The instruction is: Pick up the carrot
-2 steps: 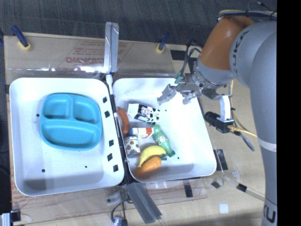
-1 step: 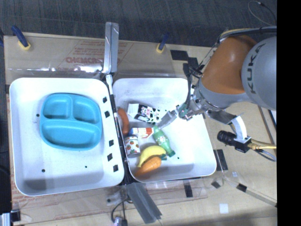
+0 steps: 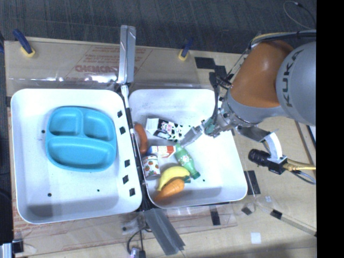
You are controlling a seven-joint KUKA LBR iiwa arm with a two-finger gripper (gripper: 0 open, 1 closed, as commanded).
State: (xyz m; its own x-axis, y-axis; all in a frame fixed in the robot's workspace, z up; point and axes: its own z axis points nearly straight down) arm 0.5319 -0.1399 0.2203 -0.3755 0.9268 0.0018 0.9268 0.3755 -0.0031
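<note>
"KUKA" lettering on the grey arm [image 3: 301, 85], faint red print on the bench cardboard [image 3: 102, 61], unreadable

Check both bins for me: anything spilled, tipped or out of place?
Nothing spilled or broken. The right bin is a loose jumble: the carrot lies against its front wall, partly under the banana, with a green bottle on its side. The blue tray sits flat in the left bin.

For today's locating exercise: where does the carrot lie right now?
The carrot lies in the right-hand bin, near its front edge, touching the banana just behind it and below the green bottle.
</note>
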